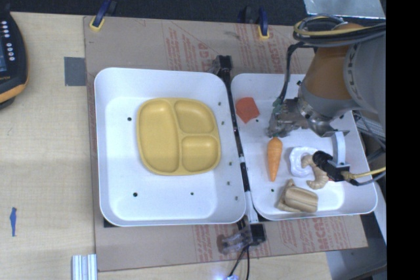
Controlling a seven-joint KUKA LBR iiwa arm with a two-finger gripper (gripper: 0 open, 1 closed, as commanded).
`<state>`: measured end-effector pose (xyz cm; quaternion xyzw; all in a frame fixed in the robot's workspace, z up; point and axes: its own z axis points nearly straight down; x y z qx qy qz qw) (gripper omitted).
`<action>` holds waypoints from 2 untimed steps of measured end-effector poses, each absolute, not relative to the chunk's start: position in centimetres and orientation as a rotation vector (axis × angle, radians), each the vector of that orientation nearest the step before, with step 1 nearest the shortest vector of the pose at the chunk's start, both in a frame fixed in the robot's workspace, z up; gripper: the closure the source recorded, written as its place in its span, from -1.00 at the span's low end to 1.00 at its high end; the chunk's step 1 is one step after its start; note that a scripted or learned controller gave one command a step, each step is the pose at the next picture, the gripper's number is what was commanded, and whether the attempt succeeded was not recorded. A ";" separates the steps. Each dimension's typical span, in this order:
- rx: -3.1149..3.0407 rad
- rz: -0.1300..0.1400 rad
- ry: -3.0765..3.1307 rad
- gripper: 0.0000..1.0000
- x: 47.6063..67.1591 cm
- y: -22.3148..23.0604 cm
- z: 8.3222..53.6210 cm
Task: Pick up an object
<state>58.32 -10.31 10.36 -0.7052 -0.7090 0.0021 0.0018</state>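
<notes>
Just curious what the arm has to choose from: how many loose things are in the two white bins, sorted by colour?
Yellow: 1, the divided tray
Orange: 1, the carrot
Red: 1, the block
White: 1, the small piece
Tan: 2, the wooden cylinder and the small figure
Total: 6

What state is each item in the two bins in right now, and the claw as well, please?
Yellow divided plate: upright, lying flat in the left bin.
Carrot: lying flat in the right bin, tip towards the camera.
Red block: lying flat, apart from the carrot.
Wooden block: on its side.
Claw: low above the carrot's top end, nothing visibly held.
</notes>
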 end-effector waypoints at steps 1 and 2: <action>-2.212 0.008 -2.226 -1.00 58.3 -10.3 10.3; -2.213 0.009 -2.220 -1.00 54.9 -10.6 9.1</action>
